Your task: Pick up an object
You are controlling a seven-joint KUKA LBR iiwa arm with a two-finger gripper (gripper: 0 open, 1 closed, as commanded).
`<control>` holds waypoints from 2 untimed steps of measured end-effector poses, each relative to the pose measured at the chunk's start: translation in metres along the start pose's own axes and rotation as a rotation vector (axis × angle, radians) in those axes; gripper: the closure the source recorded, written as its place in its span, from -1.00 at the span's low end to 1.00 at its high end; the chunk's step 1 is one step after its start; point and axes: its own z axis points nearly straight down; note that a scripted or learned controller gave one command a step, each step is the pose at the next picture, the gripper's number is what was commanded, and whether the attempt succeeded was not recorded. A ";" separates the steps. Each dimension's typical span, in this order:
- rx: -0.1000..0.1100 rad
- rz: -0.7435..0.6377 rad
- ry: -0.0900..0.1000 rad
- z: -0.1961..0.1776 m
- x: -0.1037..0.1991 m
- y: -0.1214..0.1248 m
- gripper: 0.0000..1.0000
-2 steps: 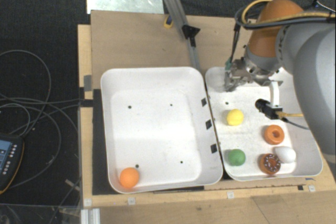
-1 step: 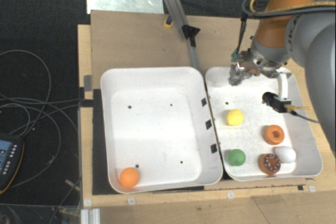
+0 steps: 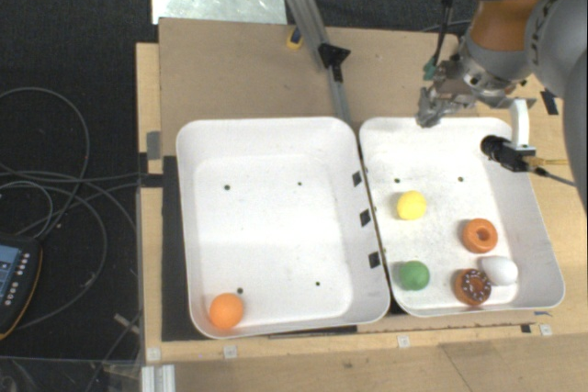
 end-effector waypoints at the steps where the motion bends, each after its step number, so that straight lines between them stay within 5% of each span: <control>1: 0.001 -0.001 0.000 -0.055 0.000 0.002 1.00; 2: 0.009 -0.003 0.002 -0.053 0.035 -0.020 1.00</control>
